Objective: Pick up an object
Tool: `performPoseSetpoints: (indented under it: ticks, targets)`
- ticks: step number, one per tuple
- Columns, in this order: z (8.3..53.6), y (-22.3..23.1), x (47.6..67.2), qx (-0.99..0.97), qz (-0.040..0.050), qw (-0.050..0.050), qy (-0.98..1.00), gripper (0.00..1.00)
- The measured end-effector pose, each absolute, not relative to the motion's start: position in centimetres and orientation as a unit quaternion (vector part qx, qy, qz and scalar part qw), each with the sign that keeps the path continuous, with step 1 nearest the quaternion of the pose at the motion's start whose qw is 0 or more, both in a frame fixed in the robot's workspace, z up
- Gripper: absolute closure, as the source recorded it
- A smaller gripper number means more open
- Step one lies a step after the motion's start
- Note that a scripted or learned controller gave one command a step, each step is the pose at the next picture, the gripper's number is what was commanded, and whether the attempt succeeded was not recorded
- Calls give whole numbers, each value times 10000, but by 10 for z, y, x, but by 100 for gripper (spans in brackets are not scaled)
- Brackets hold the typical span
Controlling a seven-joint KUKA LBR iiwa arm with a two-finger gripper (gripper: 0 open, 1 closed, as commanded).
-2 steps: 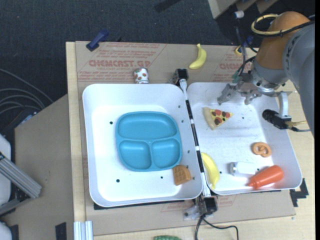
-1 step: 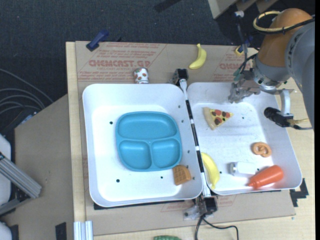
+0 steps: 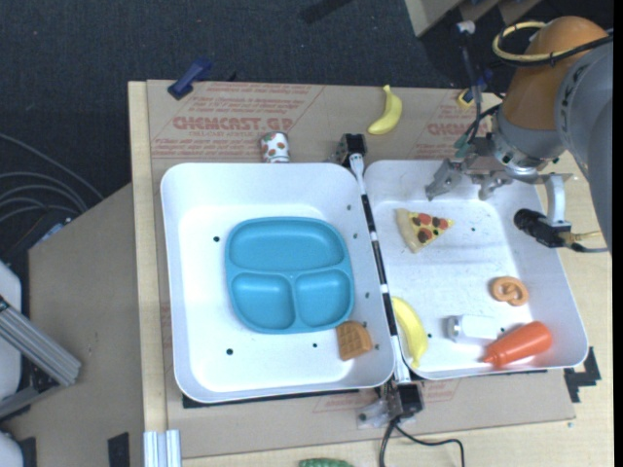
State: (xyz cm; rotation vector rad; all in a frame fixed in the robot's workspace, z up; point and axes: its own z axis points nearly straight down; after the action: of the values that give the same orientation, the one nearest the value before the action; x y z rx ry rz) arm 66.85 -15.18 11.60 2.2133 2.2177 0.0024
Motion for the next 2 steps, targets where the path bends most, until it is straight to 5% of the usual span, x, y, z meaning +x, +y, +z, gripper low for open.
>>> performPoseSetpoints:
  ticks: [1, 2]
  targets:
    - [85, -130, 666, 7068, -5, -9, 7074, 0]
    - [95, -130, 667, 7066, 0, 3, 7076, 100]
